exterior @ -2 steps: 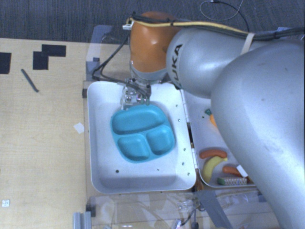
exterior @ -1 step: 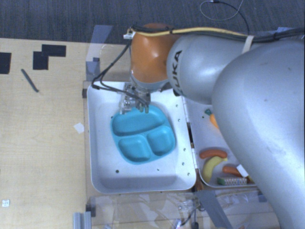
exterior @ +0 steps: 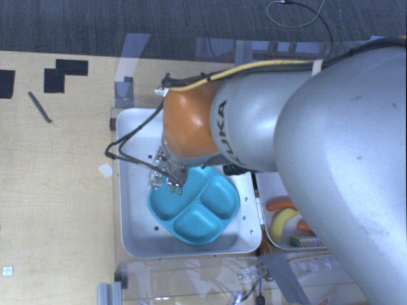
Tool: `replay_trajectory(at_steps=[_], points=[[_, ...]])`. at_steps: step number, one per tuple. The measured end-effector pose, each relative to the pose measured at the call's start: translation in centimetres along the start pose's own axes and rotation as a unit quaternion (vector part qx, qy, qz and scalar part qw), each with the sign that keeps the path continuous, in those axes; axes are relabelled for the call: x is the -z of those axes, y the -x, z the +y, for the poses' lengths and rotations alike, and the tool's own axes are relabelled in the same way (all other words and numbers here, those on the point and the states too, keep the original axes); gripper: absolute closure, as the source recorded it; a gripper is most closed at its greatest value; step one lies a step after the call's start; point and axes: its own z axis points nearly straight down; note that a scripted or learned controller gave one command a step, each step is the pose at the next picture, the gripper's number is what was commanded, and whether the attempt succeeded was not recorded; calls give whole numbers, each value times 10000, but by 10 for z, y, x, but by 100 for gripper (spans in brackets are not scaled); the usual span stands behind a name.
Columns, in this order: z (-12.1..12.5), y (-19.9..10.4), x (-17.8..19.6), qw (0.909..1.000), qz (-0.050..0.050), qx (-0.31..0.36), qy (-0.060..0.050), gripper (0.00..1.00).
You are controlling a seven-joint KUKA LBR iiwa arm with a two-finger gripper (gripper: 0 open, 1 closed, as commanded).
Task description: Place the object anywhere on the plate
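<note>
As the gripper (exterior: 166, 178) hovered over the plate (exterior: 197, 211), its grasp unclear, placing seemingly awaited release.

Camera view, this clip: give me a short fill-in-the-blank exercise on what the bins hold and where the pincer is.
1. The sectioned plate in the left bin is coloured ____.
2. The pincer is above the plate's ____ edge as the camera sees it.
3. The banana lies in the ____ bin.
4. The band above the wrist is ____.

Missing words: blue; left; right; orange
</note>
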Motion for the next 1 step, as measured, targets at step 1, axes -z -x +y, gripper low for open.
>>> replay_trajectory(at_steps=[1], points=[[3, -58, 24, 9975, 240, 658, -137, 100]])
